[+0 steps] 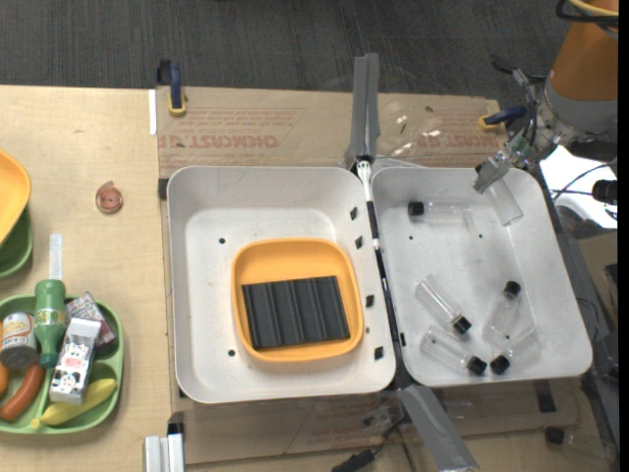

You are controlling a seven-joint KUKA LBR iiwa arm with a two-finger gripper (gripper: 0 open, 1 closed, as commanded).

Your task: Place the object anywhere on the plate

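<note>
An orange square plate (294, 252) lies in the left bin (197, 214), and a black ridged slab (297, 313) rests flat on it. Several clear vials with black caps are scattered over the right bin (560, 293): one near the back (439, 209), one in the middle (440, 303), others at the front right (504, 313). My gripper (497, 178) hangs over the right bin's back right corner. A pale translucent shape (507, 206) sits just below it, and whether that is a vial in its grasp is unclear.
A metal divider (366, 116) runs back from between the bins. On the wooden bench to the left stand a green tray of toy food (61, 362), an orange bowl (10, 200) and a small pink disc (110, 199). Blue clamps (174, 87) sit on the cardboard behind.
</note>
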